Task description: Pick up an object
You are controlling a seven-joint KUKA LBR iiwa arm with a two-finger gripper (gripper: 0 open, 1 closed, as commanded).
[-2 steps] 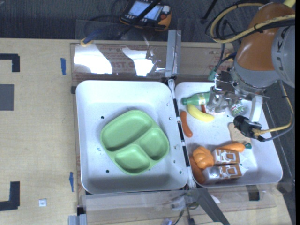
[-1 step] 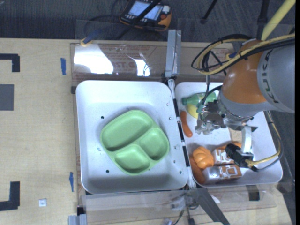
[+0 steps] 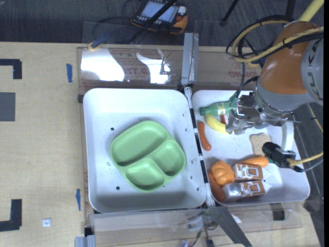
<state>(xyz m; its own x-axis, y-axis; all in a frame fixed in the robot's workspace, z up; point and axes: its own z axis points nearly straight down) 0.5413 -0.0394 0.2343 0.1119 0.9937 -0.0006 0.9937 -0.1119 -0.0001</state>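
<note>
- Gripper point(image 3: 232, 123) hangs over the right bin point(image 3: 293, 189), just beside a yellow banana point(image 3: 216, 124).
- Whether its jaws are open or closed is unclear.
- A green divided plate point(image 3: 147, 155) lies left of the banana.

- You have a pale wooden bench point(image 3: 41, 153) running across the view, with black square marks along its left edge and small blue tape strips near the bins.
- Two shallow white bins sit directly on it, side by side and touching along their inner walls.
- The left bin point(image 3: 97, 112) is the larger one you see, and it sits near the bench's middle.
- The right bin point(image 3: 295, 189) sits against it, toward the bench's right end.
- Behind the bins, a clear glossy sheet point(image 3: 133, 66) stands at the bench's far edge, throwing glare.
</note>
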